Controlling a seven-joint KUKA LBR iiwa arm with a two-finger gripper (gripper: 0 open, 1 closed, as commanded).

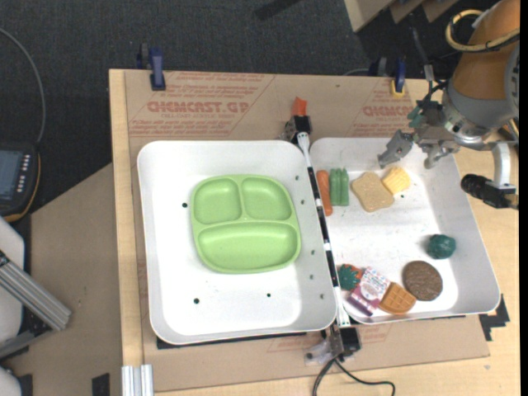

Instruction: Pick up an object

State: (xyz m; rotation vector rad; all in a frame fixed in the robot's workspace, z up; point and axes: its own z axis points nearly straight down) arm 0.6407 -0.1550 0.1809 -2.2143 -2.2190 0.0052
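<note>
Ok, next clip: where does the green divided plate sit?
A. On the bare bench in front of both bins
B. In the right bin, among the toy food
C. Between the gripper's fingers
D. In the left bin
D. The green divided plate lies flat in the middle of the left bin, while the gripper hangs over the far edge of the right bin, near the bread slice.

Dark grey carpet [74,31] surrounds a pale wooden bench [132,221] with 2 blue clamps [154,66].
</note>
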